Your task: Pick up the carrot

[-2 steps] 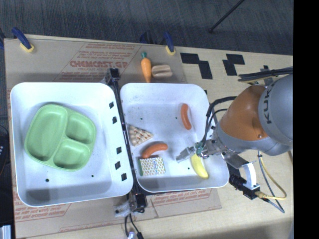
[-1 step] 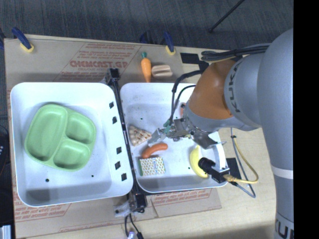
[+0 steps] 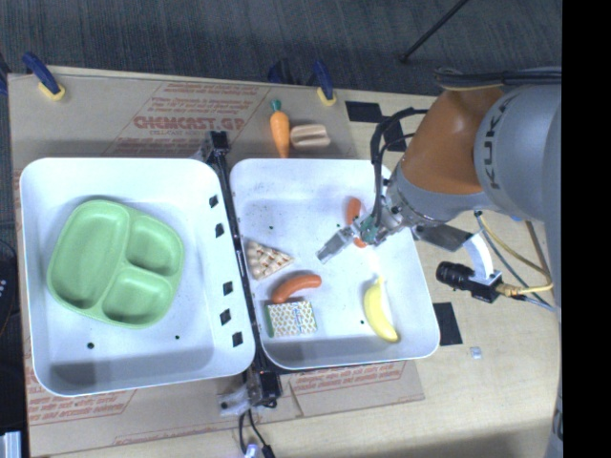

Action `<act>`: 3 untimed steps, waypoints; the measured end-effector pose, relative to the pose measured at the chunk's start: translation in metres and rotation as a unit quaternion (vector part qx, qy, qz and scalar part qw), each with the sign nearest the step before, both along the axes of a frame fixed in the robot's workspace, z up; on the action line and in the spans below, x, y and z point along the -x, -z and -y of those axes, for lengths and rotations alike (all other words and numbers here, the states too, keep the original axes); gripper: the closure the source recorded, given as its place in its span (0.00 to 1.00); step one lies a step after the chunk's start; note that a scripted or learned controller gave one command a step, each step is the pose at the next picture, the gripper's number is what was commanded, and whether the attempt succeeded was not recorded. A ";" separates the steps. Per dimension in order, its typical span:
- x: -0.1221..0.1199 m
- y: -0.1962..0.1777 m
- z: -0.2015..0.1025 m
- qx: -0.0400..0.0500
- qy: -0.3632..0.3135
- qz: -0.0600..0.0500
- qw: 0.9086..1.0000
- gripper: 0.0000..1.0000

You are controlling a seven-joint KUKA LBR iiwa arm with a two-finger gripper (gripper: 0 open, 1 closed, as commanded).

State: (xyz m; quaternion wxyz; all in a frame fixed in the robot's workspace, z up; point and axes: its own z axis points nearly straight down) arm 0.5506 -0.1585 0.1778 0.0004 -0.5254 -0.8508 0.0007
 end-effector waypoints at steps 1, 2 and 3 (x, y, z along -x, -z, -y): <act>0.070 0.086 0.053 -0.001 0.082 -0.001 0.997 0.00; 0.010 -0.030 0.052 0.000 0.171 0.000 0.985 0.00; -0.090 0.086 0.052 0.000 0.258 -0.002 0.966 0.00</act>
